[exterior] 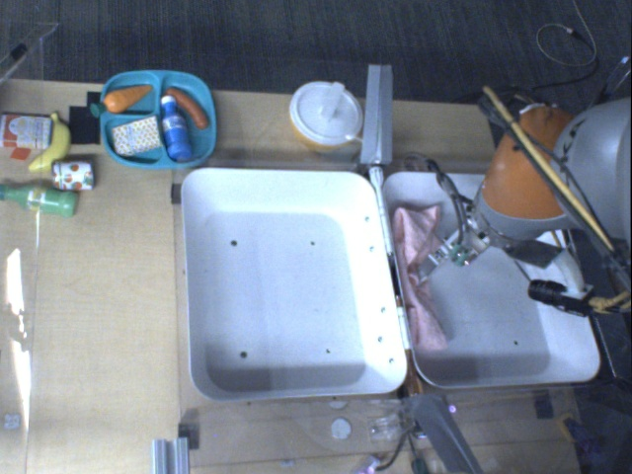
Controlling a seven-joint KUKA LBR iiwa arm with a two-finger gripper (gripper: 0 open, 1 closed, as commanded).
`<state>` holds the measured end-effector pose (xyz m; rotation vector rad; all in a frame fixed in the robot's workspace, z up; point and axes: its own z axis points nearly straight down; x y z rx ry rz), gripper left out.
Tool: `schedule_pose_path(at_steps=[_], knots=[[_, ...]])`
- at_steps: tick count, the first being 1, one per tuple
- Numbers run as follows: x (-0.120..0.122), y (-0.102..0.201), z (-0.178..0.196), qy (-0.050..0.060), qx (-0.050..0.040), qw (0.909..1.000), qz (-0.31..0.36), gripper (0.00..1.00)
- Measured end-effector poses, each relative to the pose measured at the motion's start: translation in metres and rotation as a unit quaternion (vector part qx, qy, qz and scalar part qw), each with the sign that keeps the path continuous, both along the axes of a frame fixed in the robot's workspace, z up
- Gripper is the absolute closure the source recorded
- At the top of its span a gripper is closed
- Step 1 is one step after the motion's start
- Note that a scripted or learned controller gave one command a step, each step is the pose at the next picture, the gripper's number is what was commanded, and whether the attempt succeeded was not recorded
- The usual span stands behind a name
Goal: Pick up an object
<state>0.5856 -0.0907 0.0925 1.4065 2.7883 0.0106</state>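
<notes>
Pink, soft and crumpled, the cloth we see lies in a long fold against the right bin's smooth white left wall, with our metal gripper at its edge, its grip unclear.

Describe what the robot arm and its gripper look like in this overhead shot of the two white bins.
The arm is bulky and rounded, with a light grey metallic shell and a broad orange band above the wrist. Dark cables loop around the wrist. The two-finger gripper is small and slim by comparison, with thin metal parts and a tiny green board beside it. No markings are legible.
</notes>
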Motion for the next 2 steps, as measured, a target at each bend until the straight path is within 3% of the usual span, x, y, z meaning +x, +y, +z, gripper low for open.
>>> schedule_pose_path(at_steps=[1, 2], knots=[[0.063, -0.003, -0.002, 0.002, 0.0016, 0.9958, -0.091, 0.00], [0.011, 0.000, -0.001, 0.001, 0.0019, 0.9941, -0.109, 0.00]])
